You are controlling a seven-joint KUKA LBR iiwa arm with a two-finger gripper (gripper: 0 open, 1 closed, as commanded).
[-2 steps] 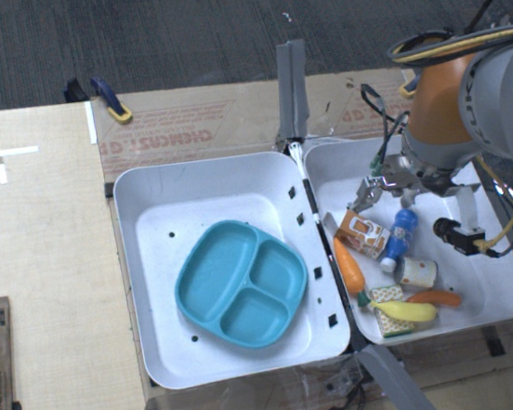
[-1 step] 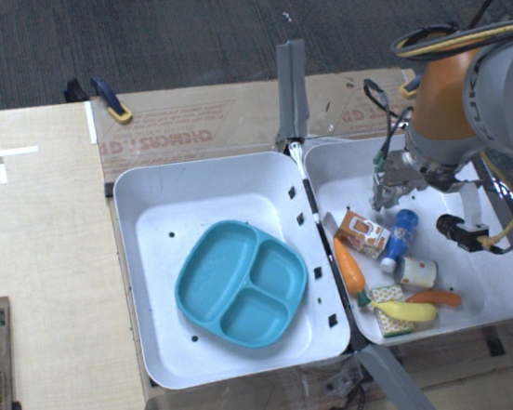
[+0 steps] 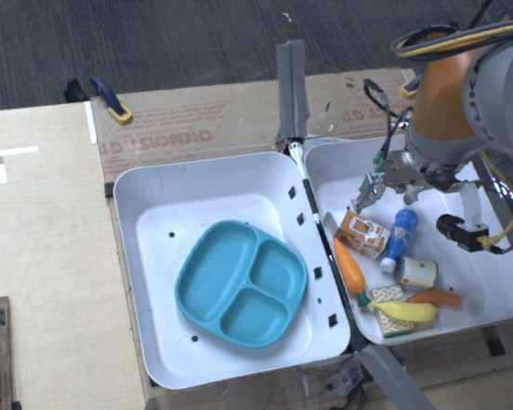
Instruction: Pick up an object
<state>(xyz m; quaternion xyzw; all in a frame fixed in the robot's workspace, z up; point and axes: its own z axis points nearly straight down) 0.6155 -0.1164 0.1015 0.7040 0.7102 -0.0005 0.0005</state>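
The right bin [image 3: 345,164] holds a small pile of toy food. An orange and white carton [image 3: 364,235] lies beside a blue bottle [image 3: 400,233]. An orange carrot [image 3: 349,268] rests along the bin's left wall. Nearer the front are a white cup [image 3: 418,273], a yellow banana [image 3: 407,312] and a thin orange-red piece [image 3: 435,298]. My gripper [image 3: 388,193] hangs over the back of this bin, just above and behind the carton and the bottle. It is open, with nothing between its fingers [image 3: 366,194].
A blue divided plate [image 3: 241,284] lies in the left bin [image 3: 151,260]. A grey post [image 3: 294,91] rises at the divider between the bins. A black cable and fitting [image 3: 461,229] hang by the arm at the right bin's right side.
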